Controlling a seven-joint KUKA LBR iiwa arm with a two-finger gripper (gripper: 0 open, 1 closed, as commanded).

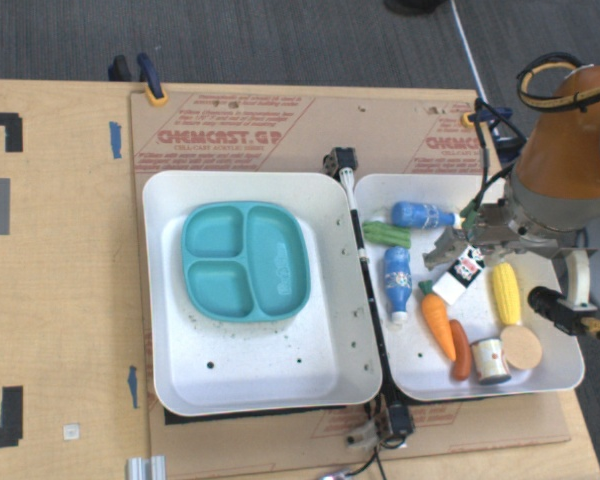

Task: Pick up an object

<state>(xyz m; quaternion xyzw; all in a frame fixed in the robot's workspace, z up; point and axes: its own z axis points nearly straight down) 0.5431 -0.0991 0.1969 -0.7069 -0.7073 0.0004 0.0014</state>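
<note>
Over the right bin (pixel 570 373), the grey arm with its orange band (pixel 570 148) reaches in from the right edge, wrist bent downward so the pincer (pixel 460 253) hangs low among the toys. Its dark fingers seem to straddle a small white-and-black box (pixel 460 276), though whether they are spread or clamped on it I cannot tell from this angle. Around it lie two blue bottles (pixel 397 280), a green pepper (pixel 385 234), a carrot (pixel 438 323), a corn cob (pixel 505 293) and a metal can (pixel 490 360). Left of this, the other bin (pixel 170 368) holds a teal divided plate (pixel 247 261) on the tabletop (pixel 50 298).
</note>
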